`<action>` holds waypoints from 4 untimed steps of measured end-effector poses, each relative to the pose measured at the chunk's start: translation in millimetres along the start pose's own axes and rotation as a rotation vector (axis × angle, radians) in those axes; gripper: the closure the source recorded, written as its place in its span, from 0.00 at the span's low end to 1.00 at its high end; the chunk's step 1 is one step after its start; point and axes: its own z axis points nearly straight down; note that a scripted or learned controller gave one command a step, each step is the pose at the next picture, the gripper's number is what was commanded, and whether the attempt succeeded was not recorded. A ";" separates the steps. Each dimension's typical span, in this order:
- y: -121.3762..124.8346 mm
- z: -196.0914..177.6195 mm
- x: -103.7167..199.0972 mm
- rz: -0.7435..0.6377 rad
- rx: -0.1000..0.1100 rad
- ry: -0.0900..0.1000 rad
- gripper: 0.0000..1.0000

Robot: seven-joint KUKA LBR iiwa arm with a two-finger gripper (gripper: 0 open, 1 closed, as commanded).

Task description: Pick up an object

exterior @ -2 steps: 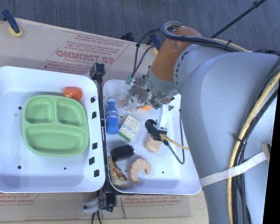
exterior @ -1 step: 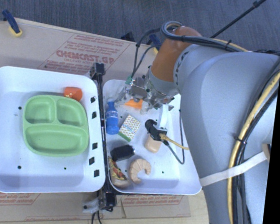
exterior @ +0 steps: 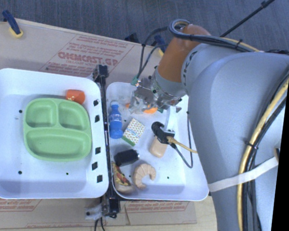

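The arm's jaws (exterior: 149,100) are low over the far end of the right bin (exterior: 191,183), down among the clutter there, with something orange (exterior: 150,110) just beneath them. Whether they are released or clenched I cannot tell, as the wrist hides them from above. Nothing is visibly lifted, so by my reading the pick is not yet done: the grasp and the raise are both left.

Candidates lie in the right bin: a blue bottle (exterior: 115,122) along its left wall, a patterned packet (exterior: 134,131) beside it, a tan block (exterior: 158,147), a black piece (exterior: 126,156) and a croissant-like toy (exterior: 144,174) toward the near edge. The left bin (exterior: 1,136) carries a green divided tray (exterior: 57,129) and a small orange-red thing (exterior: 74,96) at its far side.
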 end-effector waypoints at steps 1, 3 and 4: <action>-0.1 0.1 0.2 -0.001 0.000 0.000 0.00; -7.3 20.1 -18.7 0.842 -0.008 0.006 0.00; -92.5 21.9 -26.8 1.038 -0.006 0.007 0.00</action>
